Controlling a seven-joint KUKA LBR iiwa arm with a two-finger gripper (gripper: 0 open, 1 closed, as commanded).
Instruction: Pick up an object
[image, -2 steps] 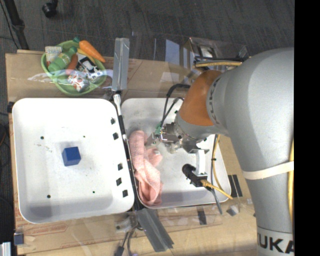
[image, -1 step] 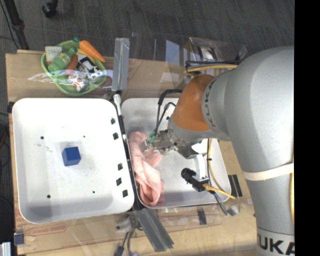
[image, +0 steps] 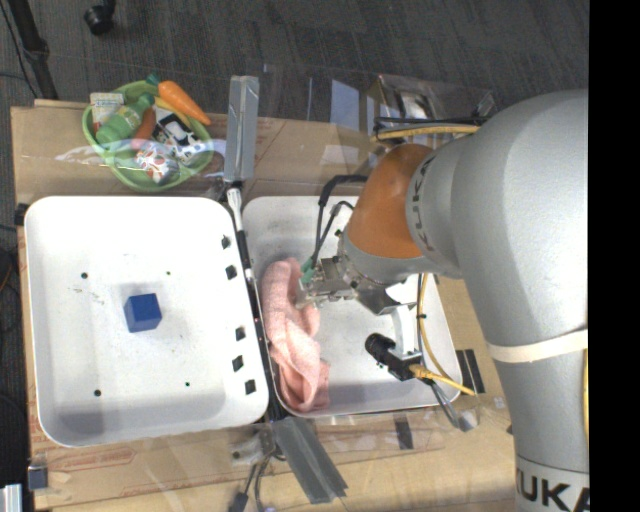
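While the gripper (image: 312, 280) sits on one pink towel (image: 293, 335) lying lengthwise top-to-bottom, can't tell its grip; one blue cube (image: 143, 311).

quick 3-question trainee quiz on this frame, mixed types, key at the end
1. True or false: the blue cube lies in the left bin.
2. Which bin holds the pink cloth? A) left B) right C) neither
3. Fill in: the claw sits at the cloth's ____ side, as the camera sees it.

Key: 1 true. 2 B, the right bin. 3 right.
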